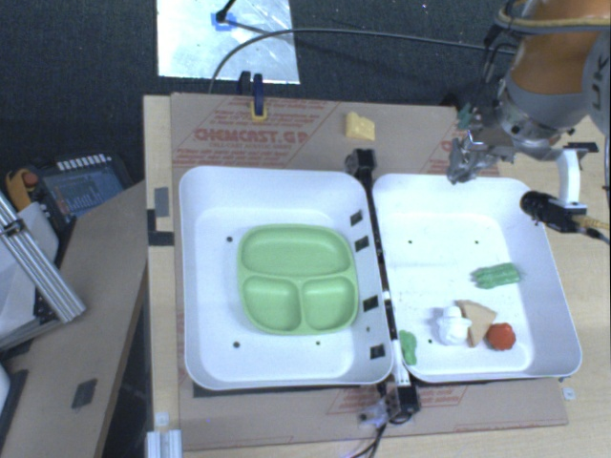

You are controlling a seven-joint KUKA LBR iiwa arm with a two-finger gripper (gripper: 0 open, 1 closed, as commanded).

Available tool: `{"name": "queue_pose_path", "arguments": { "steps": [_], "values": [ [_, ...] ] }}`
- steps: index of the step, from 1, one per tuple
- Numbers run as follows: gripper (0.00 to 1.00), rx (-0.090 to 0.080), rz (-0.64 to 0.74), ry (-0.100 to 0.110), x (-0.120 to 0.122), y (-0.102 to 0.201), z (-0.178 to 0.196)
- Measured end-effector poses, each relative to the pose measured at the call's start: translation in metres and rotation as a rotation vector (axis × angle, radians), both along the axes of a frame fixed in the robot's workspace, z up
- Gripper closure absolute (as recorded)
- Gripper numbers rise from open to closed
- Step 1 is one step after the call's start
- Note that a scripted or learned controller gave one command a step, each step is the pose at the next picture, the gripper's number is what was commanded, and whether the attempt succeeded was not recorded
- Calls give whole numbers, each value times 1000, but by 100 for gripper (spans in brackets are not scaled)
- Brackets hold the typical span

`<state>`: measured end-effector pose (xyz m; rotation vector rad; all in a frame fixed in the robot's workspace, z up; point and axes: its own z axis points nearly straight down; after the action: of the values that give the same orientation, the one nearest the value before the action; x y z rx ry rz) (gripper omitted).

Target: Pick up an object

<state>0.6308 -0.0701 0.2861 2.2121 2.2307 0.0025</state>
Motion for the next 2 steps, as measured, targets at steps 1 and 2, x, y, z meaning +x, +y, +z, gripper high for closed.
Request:
{"name": "queue_pose_path", "arguments": {
  "steps": [1,2],
  "values": [
    [100,1,0,4,-37,44,-20],
    [100,1,1,3,-60,89,-22]
  ]
}}
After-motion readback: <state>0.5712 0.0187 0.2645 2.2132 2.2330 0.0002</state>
